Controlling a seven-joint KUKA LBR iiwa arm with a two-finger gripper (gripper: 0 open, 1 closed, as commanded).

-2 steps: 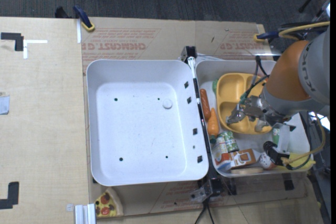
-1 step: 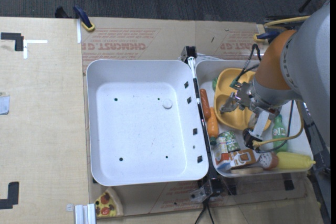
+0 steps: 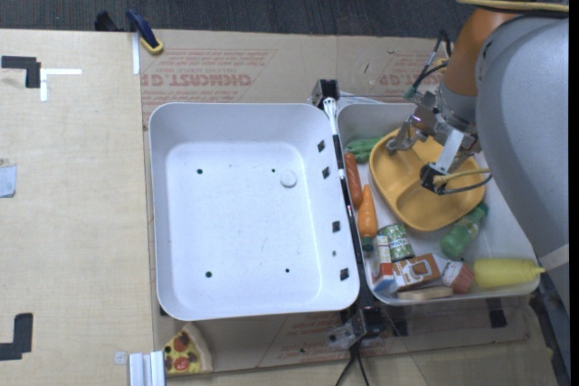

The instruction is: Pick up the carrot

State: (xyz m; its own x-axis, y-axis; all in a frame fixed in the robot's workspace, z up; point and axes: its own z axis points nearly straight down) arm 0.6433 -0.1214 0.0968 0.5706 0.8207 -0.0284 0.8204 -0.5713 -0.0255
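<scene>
Grey arm [image 3: 525, 122] reaches in from the right, wrist over the right bin [image 3: 375, 108]. Left bin [image 3: 235, 221] holds nothing of the task. The gripper [image 3: 432, 149] hangs above the yellow bowl [image 3: 412, 199], which takes up most of the right bin's middle. Whether the gripper is released or clenched we cannot tell, as its own hardware masks the tip. We see nothing carried in it.

Along the near wall: a yellow bottle-like thing [image 3: 502, 271], a green thing [image 3: 460, 238] just beside the bowl, a small carton [image 3: 418, 269] and a can [image 3: 395, 244].

The carrot [image 3: 366, 214] lies lengthwise against the right bin's left wall, between that wall and the bowl's rim. A slimmer reddish piece [image 3: 352, 174] sits just beyond it (possibly touching; we cannot say).

Our judgement: likely a light toy carrot, stiff, smooth and tapered, so it may squirt out of a pinch. We would take it across the thick middle, jaws closing across its width. The wall and bowl crowd it on both sides, leaving little room for a clean descent, and the gripper stands well apart from it.
</scene>
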